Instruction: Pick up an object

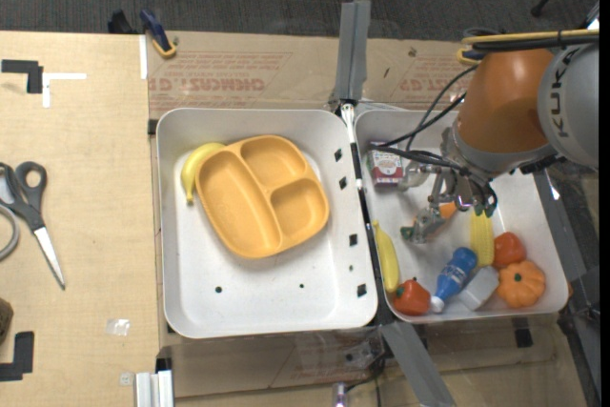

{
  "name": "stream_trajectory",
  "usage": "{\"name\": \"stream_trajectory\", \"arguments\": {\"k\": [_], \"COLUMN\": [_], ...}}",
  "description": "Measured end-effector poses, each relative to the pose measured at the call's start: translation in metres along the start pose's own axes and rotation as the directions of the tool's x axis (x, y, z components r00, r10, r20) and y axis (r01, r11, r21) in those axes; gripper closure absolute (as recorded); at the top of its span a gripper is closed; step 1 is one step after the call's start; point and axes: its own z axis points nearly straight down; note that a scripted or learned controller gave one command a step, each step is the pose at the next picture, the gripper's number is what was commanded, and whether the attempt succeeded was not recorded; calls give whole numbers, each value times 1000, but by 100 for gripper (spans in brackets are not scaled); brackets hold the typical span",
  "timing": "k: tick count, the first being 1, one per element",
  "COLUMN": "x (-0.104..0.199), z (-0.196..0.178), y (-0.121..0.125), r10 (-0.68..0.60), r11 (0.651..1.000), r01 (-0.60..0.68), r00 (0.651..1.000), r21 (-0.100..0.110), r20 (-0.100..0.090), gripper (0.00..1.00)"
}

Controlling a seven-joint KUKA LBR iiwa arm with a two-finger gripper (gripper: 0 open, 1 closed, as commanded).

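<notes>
Camera view: the arm (519,105) enters from the right, its orange band over the upper part of the right bin (543,305). The gripper (448,205) points down into this bin, above its floor. Whether the fingers are released or clenched cannot be determined; cables and the wrist housing obscure them.

Objects in the right bin: a blue bottle (456,274), a small pumpkin (522,284), a tomato (412,298), a corn cob (482,236), and a banana (386,257) along the left wall. A small packet (386,167) lies near the gripper; its label is illegible.

The left bin (191,300) holds an orange divided plate (262,195) partly covering a second banana (195,165). Scissors (33,214) lie on the worktop (76,300), cut off at the left edge.
</notes>
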Motion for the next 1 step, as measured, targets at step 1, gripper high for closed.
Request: {"name": "stream_trajectory", "arguments": {"k": [1], "x": [-21], "z": [-1], "y": [-81], "r10": [43], "r11": [999], "r01": [-43], "r00": [999], "r21": [0], "r20": [2], "gripper": [0]}}
